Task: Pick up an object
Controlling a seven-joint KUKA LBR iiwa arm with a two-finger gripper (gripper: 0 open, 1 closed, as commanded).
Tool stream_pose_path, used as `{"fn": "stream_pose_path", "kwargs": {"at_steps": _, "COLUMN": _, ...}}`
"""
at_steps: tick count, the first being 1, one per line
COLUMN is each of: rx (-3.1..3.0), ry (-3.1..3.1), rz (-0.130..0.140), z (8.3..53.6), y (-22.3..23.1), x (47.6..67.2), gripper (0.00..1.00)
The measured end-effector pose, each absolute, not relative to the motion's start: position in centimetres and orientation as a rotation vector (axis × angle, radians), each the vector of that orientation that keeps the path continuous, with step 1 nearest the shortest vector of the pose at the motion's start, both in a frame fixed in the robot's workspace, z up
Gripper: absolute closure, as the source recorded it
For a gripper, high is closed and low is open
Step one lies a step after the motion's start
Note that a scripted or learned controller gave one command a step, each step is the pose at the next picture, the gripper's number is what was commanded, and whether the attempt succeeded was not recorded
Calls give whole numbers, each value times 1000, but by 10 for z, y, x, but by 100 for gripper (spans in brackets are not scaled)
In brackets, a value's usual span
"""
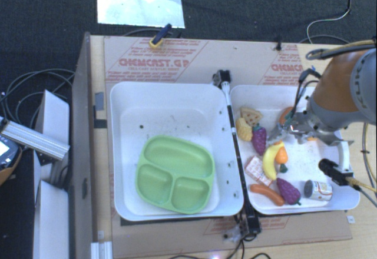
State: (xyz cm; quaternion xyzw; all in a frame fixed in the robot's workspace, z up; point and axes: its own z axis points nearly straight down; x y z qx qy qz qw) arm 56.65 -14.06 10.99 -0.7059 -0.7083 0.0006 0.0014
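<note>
On the desk (177, 55) sit 2 white bins side by side. The left bin (171, 99) has a green plate (175, 174) w/ 3 dips in it, lying toward the near side.

The right bin (294, 208) has lots of toy food. Going left to right: a yellow corn (244, 129) is by the left wall, w/ a tan toast piece (251, 115) just behind it. A dark purple grape bunch (258, 139) is next to the corn. Nearer the front, a small pink & white box (256, 168) lies flat. An orange hot dog (266, 194) lies near the front edge. A yellow banana (270, 160) is in the middle, and a little orange carrot (281, 155) touches its right side. A purple eggplant (288, 191) is just right of the hot dog. An orange fruit (286, 115) is at the back, partly hidden by the arm. A small white can (318, 190) lies on its side near the front right corner.

The arm comes in from the right, w/ its orange band up high. The gripper (291, 130) is low in the right bin, at the back, just above the banana & carrot and near the orange fruit. It's too small & blurry here, so I can't tell if it's wide or narrow or has anything in it.
</note>
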Motion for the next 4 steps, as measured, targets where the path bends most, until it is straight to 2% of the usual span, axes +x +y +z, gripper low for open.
{"fn": "stream_pose_path", "kwargs": {"at_steps": 1, "rx": -2217, "ry": -2225, "rz": 0, "z": 84, "y": -119, "x": 562, "gripper": 0}}
{"fn": "stream_pose_path", "kwargs": {"at_steps": 2, "rx": -2219, "ry": -2227, "rz": -3, "z": 95, "y": -120, "x": 564, "gripper": 100}}
{"fn": "stream_pose_path", "kwargs": {"at_steps": 3, "rx": -2219, "ry": -2229, "rz": -4, "z": 169, "y": -89, "x": 585, "gripper": 100}}
{"fn": "stream_pose_path", "kwargs": {"at_steps": 4, "rx": -2216, "ry": -2228, "rz": -1, "z": 124, "y": -87, "x": 631, "gripper": 100}}
